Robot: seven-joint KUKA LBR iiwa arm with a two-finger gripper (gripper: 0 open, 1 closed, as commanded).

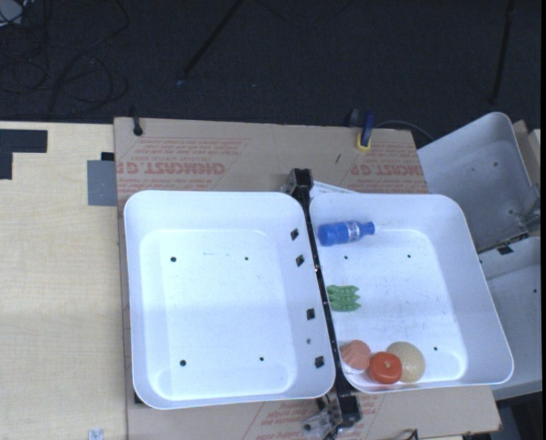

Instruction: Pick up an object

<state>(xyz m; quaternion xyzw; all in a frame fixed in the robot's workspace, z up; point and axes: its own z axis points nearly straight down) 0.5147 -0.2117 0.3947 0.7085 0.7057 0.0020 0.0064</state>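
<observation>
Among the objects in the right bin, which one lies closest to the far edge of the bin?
The blue bottle. It lies on its side near the far wall, while the green item sits mid-bin and the red piece is at the near edge.

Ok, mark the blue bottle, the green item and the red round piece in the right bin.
blue bottle [344, 233], camera view, middle of its body.
green item [343, 298], camera view, its centre.
red round piece [385, 368], camera view, its top face.

Right side of scene, where arm comes in: pale grey flat piece; wide and smooth; far corner round; few small dark dots on it; lies at slant, far end higher; runs out past right edge; cannot tell if it is part of arm or just a plate.
</observation>
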